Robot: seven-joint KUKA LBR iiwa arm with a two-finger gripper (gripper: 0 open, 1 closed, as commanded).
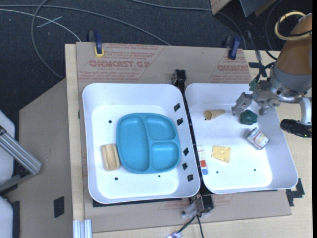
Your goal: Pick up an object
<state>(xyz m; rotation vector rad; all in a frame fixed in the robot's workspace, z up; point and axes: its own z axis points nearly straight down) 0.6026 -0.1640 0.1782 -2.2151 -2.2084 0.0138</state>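
Left bin (pixel 94 133): a blue plate (pixel 147 142) with three compartments lies flat near the middle. A tan bread piece (pixel 110 156) lies just beside the plate's left edge, on the bin floor, close to the plate but whether touching cannot be told.

Between the bins: a row of black clips (pixel 181 133) runs along the shared edge. A narrow white card (pixel 202 159) with red and blue marks lies at the right bin's left edge, near the lower half.

Right bin (pixel 277 177): a small tan cone (pixel 214 114) lies in the upper left part. A yellow cheese slice (pixel 221 153), with holes, lies flat near the middle, well apart from the cone. A dark green object (pixel 247 117) sits in the upper right part. A small white can (pixel 258 139) with a red mark lies on its side below and right of the green object, apart from it.

Gripper (pixel 255 103): it stands over the upper right part of the right bin, directly above the green object. The fingers are spread apart, one toward the cone side and one toward the bin's right wall. Nothing is seen between them; the green object lies just below the fingertips, not gripped. Contact between fingers and object cannot be told.

Arm (pixel 296 58): enters from the right, orange band above the grey wrist.

Bench (pixel 129 63): brown board with red lettering under both bins, two blue clamps (pixel 99 46) at its far edge.
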